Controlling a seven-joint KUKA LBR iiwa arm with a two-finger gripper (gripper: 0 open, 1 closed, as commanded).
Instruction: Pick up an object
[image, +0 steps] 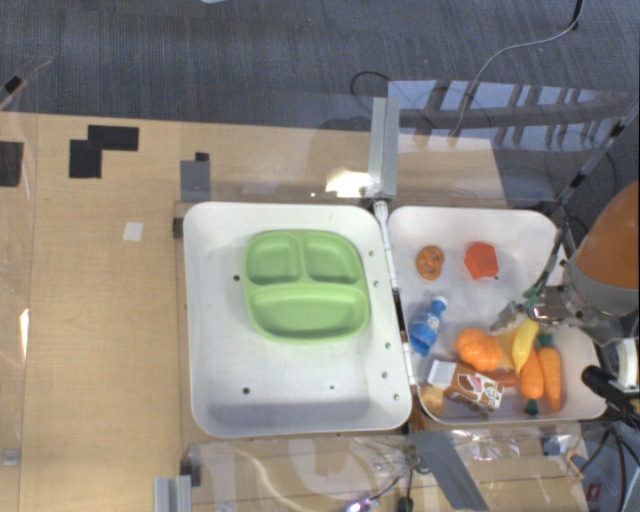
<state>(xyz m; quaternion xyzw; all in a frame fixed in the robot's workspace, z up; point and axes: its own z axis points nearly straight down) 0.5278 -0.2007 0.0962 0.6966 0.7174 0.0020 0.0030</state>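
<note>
The right bin (540, 225) holds several toy foods. A brown cookie (430, 262) and a red block (481, 261) lie at the back. A blue bottle (427, 325) lies by the left wall. An orange fruit (478, 350), a yellow banana (524, 345), two carrots (551, 377) and a brown carton (473, 386) crowd the front. My gripper (513, 313) hangs over the right half of this bin, just above the banana's top end. It is open with nothing between its fingers.
A green divided plate (305, 283) sits in the left bin (215, 330). The arm's orange band (612, 250) and grey wrist stand over the right bin's right wall. Cables run behind the bins at the upper right.
</note>
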